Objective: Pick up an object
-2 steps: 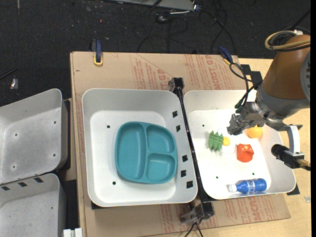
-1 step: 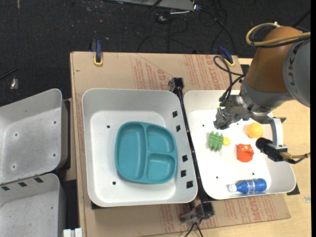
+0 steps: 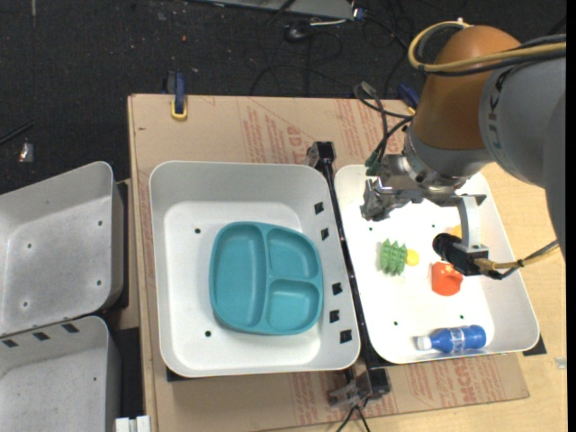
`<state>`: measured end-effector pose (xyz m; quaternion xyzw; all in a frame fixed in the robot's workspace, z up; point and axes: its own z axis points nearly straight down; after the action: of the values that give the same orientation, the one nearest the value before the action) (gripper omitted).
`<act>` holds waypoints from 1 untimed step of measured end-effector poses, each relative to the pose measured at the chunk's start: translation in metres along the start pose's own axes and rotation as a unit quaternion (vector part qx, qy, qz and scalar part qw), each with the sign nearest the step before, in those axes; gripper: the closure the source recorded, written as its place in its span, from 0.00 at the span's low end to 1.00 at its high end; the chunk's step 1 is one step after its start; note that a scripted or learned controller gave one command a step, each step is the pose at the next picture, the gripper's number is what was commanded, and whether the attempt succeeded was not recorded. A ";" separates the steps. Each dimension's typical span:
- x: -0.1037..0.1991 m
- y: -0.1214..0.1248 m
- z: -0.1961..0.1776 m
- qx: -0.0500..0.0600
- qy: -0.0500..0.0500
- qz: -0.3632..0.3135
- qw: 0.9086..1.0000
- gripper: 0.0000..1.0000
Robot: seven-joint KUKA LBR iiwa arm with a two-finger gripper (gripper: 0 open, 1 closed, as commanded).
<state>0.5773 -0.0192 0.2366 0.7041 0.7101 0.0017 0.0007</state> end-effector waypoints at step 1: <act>0.048 0.012 -0.007 0.000 0.000 0.000 1.000 1.00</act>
<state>0.5886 0.0291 0.2438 0.7042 0.7100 0.0016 0.0004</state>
